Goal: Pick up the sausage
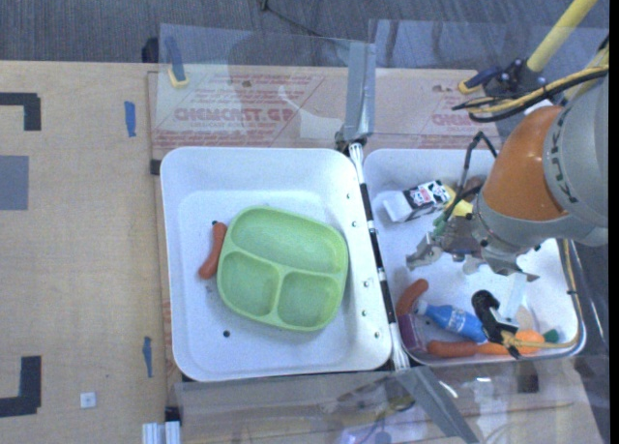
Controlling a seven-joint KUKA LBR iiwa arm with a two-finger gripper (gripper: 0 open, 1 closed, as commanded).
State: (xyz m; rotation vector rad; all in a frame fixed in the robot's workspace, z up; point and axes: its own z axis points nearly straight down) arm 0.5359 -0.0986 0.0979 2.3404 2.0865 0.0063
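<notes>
Tool (437, 251) hovers in right white bin (571, 336), above short reddish-brown sausage (412, 296), prob. lining up a grab; can't tell whether clenched or released.

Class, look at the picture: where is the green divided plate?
The green divided plate lies in the left bin, with a small sausage along its left edge.

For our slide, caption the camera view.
Arm's gripper hovers over right bin near sausage; green tray in left bin.
</notes>
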